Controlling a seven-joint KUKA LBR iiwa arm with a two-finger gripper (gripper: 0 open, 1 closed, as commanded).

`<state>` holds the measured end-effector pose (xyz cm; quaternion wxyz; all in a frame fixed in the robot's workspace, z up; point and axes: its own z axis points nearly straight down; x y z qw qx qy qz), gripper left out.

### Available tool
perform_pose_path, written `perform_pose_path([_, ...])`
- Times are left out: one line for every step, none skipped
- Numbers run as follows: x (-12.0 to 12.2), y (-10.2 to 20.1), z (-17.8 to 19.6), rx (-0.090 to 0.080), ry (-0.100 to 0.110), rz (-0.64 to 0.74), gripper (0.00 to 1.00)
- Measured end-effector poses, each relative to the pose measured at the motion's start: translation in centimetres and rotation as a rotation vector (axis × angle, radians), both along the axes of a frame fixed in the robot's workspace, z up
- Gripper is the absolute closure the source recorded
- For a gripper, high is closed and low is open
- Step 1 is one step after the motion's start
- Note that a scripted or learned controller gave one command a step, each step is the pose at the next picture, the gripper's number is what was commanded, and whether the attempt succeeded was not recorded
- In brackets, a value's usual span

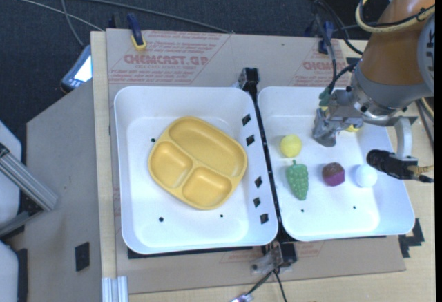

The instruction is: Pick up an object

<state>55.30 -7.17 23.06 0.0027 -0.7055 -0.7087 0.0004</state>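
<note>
- So nothing's been picked up yet as far as I can see: the gripper [326,133] is low in the right bin [394,221], near its back edge, with nothing visible between its fingers.
- Can't honestly tell if it's wide or narrow; from this angle the tips are just a grey lump under the wrist.
- All four small things sit on the bin floor: a lemon [291,146], green grapes [298,179], a dark purple fruit [333,174] and a white ball [364,175].
- The lemon is closest, just beside the gripper toward the divider, not touching it. My guess is that's the target, but it's a guess.
- It looks small, round, smooth and bright yellow, probably plastic, so it could roll away if nudged.
- Left bin [131,155] has a yellow tray [198,162] with three sections, well apart from the arm.
- Still left: basically everything, meaning line up, close, lift.
</note>
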Motion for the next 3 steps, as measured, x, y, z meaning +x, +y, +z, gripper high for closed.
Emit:
perform_pose_path([-1.3,5.9,-0.8,0.000,0.000,0.002,1.00])
perform_pose_path([-3.0,11.1,-1.7,-0.001,0.001,0.001,1.00])
perform_pose_path([-5.2,15.8,-2.2,-0.001,0.001,0.000,1.00])
